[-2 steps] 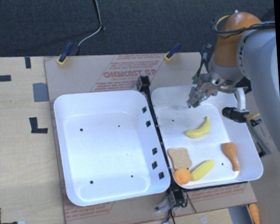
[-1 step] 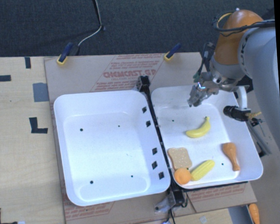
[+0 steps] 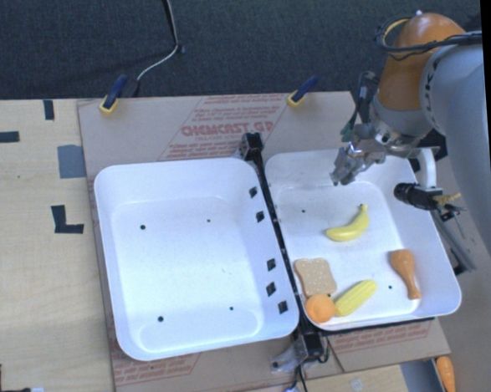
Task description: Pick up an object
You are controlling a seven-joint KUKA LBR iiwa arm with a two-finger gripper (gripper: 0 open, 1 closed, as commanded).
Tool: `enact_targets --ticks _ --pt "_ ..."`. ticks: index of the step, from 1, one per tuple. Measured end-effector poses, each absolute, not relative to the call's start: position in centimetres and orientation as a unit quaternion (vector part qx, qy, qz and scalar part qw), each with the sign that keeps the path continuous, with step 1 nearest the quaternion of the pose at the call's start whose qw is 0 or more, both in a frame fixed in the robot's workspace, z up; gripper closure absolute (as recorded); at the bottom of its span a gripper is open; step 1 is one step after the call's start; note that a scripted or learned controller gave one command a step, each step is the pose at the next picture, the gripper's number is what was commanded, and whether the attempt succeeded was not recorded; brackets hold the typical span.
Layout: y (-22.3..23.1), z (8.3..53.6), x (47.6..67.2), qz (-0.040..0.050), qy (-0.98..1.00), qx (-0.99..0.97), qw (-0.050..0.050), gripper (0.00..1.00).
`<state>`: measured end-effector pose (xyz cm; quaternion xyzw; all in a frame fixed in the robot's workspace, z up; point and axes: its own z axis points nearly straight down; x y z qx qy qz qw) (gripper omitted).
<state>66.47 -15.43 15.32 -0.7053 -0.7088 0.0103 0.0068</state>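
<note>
Evidently nothing was lifted: tool, finger state indiscernible, hovered just beyond the banana, grasp outstanding.

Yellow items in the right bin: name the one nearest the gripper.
The banana, alone mid-bin below the gripper; the corn cob lies farther off, beside the orange.

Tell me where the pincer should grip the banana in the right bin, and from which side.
Grip the banana across its thick middle, coming straight down from above. It lies flat on the right bin's floor, curved, with open floor on both long sides, so fingers probably fit either side. The pincer sits just up from it.
</note>
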Motion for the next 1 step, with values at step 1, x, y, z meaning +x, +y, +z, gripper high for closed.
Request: enact_targets --ticks 1 --pt "-13.33 18.00 58.59 0.0018 -0.707 -0.708 0.003 1.00"
